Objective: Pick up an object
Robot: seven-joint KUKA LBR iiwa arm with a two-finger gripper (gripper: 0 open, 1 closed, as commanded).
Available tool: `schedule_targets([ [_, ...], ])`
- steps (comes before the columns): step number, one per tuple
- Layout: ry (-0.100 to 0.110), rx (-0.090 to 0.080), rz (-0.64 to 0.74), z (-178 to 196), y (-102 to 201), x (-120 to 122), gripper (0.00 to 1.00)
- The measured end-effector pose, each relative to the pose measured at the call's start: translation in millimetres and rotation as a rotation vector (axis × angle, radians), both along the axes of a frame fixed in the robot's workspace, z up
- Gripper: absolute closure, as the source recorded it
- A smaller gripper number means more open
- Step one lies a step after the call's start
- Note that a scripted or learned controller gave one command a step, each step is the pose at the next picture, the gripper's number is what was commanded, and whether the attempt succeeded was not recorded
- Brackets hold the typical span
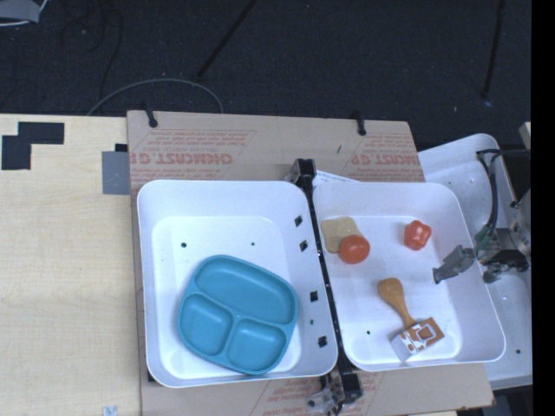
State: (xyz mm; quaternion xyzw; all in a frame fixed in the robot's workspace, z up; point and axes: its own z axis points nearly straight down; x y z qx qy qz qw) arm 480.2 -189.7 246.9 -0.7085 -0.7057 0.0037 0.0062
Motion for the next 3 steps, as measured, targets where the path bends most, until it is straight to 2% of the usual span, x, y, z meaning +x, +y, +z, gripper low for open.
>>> schedule_targets([
  [1, -0.013, -0.003, 0.004, 6.2, 0.3, 2.4, 0.00],
  [2, -0.009, -0.001, 0.004, -51.5, -6.3, -2.7, 0.00],
  [3, -0.010, -0.001, 0.004, -110.7, -5.6, 4.8, 0.00],
])
